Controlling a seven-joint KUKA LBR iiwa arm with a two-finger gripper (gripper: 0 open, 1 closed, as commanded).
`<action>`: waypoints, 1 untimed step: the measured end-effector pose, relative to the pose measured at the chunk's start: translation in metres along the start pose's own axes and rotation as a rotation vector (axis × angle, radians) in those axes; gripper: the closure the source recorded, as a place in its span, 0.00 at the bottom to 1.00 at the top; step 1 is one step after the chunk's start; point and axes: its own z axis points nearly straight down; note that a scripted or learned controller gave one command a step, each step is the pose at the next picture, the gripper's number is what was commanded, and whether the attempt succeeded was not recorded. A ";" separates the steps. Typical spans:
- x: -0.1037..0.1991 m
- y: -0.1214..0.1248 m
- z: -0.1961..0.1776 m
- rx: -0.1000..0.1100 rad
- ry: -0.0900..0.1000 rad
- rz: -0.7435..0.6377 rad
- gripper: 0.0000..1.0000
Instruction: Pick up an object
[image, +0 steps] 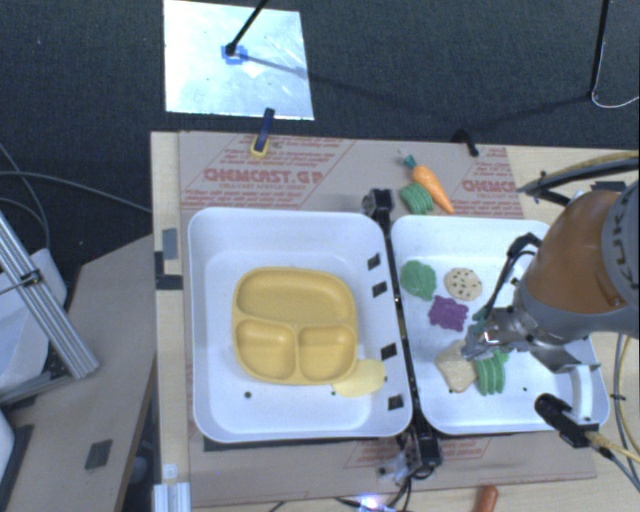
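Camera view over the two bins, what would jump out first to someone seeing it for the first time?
Probably the yellow divided tray in the middle of the left bin. Next, the grey and orange arm reaching in from the right, its gripper low over the right bin beside a green toy and a beige piece.

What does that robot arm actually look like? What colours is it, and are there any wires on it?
The arm is thick and rounded, with a wide orange band and grey metal below it toward the wrist. It narrows to a small metallic gripper with dark parts. A thin dark cable loops along its side down to the gripper. No lettering can be made out on it.
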 end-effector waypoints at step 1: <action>-0.061 0.000 -0.026 -0.008 -0.007 0.010 1.00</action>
